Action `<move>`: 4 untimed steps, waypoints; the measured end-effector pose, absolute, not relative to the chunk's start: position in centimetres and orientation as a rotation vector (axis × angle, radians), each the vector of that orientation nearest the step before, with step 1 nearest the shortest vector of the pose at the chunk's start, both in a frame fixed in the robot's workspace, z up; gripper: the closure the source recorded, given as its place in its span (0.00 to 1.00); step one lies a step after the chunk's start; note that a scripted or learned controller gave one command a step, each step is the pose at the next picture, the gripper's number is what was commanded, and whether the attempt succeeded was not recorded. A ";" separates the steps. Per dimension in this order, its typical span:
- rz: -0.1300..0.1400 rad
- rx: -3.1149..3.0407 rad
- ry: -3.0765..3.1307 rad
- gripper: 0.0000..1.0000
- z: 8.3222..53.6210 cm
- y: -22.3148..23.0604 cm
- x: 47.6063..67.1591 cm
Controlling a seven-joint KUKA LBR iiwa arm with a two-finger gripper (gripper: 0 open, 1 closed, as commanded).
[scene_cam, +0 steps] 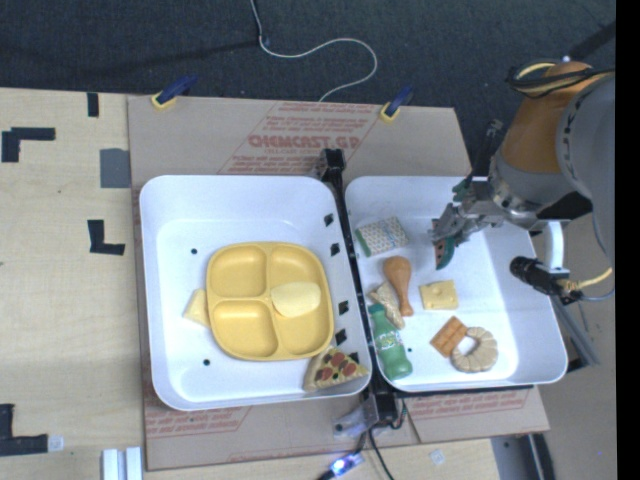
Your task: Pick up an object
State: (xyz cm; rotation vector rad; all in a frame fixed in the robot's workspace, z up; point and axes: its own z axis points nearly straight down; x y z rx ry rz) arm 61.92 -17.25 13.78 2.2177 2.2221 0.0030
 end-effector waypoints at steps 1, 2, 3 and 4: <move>0.003 2.218 2.220 1.00 19.5 -18.0 61.4; 0.003 2.218 2.222 1.00 22.7 -17.9 61.5; 0.000 2.216 2.230 1.00 21.7 -12.8 63.3; 0.001 2.215 2.231 1.00 21.2 -7.0 63.7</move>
